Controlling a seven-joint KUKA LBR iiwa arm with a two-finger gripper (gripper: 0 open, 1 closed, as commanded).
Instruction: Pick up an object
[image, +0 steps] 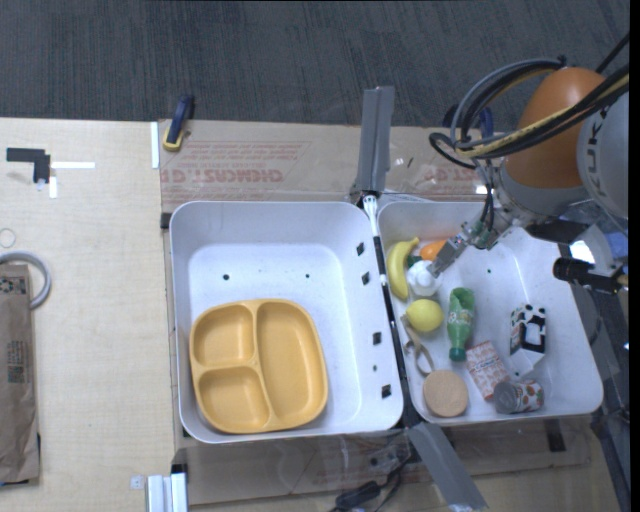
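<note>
The arm (585, 150) was grey, with a rounded orange band (550, 125) above the wrist. Black and yellow cables (500, 100) looped over it. Dark letters marked its grey casing. The gripper (438, 262) was slim and metallic grey.

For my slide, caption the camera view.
End effector hovers by banana in right bin; yellow tray in left bin.

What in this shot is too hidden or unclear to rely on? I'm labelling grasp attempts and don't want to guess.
- Tool: small and blurred over the right bin, so open or shut can't be told, nor whether it grips anything.
- Orange item: partly covered by the tool and the banana; its identity is unclear.
- White round object: contact with the tool can't be judged.
- Crumpled grey item: too small to identify.
</note>
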